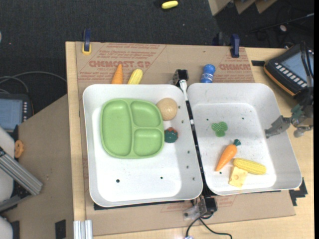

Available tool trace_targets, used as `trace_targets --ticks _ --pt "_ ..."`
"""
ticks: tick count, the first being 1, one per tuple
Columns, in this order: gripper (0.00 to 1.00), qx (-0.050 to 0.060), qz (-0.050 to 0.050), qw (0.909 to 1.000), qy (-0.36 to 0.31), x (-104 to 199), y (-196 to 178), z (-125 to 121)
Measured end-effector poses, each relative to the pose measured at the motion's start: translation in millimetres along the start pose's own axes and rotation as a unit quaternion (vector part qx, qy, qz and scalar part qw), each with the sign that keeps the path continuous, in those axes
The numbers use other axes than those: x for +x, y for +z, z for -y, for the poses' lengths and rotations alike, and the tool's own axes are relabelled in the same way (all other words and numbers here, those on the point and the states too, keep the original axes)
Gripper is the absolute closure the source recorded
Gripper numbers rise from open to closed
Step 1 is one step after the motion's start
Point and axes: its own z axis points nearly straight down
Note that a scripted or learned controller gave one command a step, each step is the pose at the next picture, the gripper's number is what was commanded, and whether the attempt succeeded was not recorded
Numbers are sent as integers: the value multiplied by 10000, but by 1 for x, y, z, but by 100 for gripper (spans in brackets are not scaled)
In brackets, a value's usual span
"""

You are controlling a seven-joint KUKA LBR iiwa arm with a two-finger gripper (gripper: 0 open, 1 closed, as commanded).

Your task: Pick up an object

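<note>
Gripper point(291, 125) out at the right bin's right rim, nothing between its fingers.
2 white bins: the left bin point(134, 183) carries a green divided plate point(132, 128), a tan ball point(167, 108) and a small red-and-green toy point(171, 135) touching the plate's right side. The right bin point(259, 96) holds a toy carrot point(227, 155), corn cob point(249, 166), cheese wedge point(239, 177) and green broccoli piece point(219, 128). Whether the fingers are spread, I cannot tell.

Green tray point(132, 128) in left bin point(144, 183), carrot point(227, 156), corn point(249, 166) in right bin point(259, 96)
</note>
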Motion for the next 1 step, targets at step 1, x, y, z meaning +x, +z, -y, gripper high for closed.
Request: trace_targets --ticks 1 --pt "0 69 -46 10000 -26 75 161 12"
